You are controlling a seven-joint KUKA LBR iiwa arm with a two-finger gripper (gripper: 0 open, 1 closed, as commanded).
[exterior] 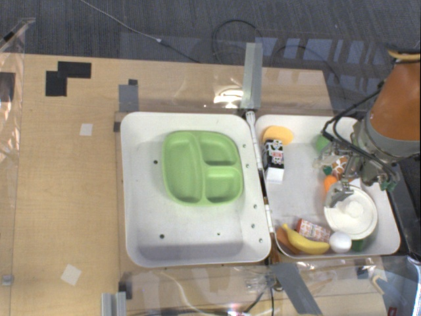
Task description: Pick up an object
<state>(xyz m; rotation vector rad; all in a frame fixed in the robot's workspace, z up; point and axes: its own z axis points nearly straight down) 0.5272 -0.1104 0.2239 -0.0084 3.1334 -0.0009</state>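
Observation:
My gripper (pixel 342 188) hangs low over the right bin (pixel 296 189), on the arm that comes in from the right. It is just above the far left rim of a white bowl (pixel 354 216) and right beside a small orange object (pixel 329 182). Nothing visibly hangs from it. A yellow-orange round fruit (pixel 278 135) and a black-and-white carton (pixel 273 158) lie at the bin's far left. Along the near edge are a banana (pixel 308 243), a red packet (pixel 313 229) and a white ball (pixel 340 242).
The left bin (pixel 141 196) holds a green divided plate (pixel 201 167). A green item (pixel 323 143) lies partly under the wrist. The divider (pixel 258 170) between the bins runs close to the carton. Cables trail behind the bins.

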